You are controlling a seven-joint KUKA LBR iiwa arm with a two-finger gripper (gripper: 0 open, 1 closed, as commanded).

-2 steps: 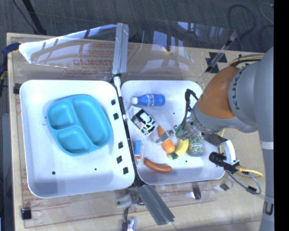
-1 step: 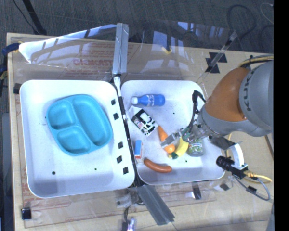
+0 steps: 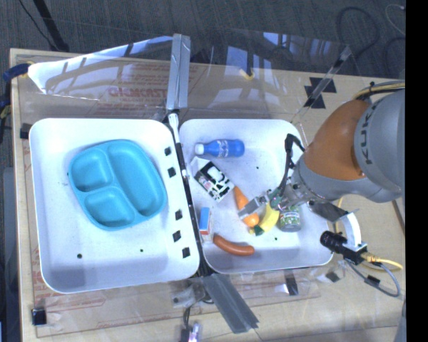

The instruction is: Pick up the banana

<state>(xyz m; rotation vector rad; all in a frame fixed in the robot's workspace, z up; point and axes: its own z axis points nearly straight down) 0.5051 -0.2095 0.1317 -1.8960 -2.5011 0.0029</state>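
Observation:
The banana (image 3: pixel 269 220) is a short yellow piece lying in the right bin (image 3: pixel 271 137), near its front right part. It rests between a small orange fruit (image 3: pixel 251 221) on its left and a greenish can (image 3: pixel 291 221) on its right. My gripper (image 3: pixel 272 203) reaches in from the right and is low in the bin, right over the banana's far end. The grey wrist and the orange band (image 3: pixel 335 152) hide the bin's right wall. Whether the gripper touches the banana is not clear.
The right bin also holds a blue bottle (image 3: pixel 220 148), a black-and-white box (image 3: pixel 212 179), a carrot (image 3: pixel 241 197), a sausage (image 3: pixel 233 246) and a small blue-and-white pack (image 3: pixel 205 219). A blue divided plate (image 3: pixel 116 182) lies in the left bin (image 3: pixel 50 255).

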